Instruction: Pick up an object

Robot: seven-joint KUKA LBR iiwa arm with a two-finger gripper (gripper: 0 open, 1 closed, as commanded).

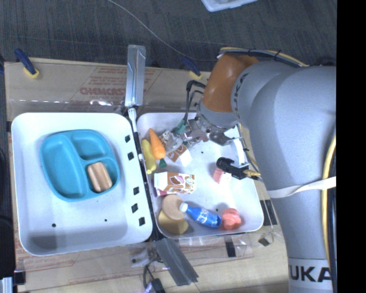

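Smooth white plastic bins (pixel 68 229), a matt blue plastic plate (pixel 60 166), and a glossy blue bottle (pixel 201 216) below the fingers.

Occlusions, right bin
Arm (pixel 286 114) covers right bin's (pixel 251 220) far right corner; gripper (pixel 182 136) fingertips too cluttered to resolve; white object (pixel 226 3) cut by top edge.
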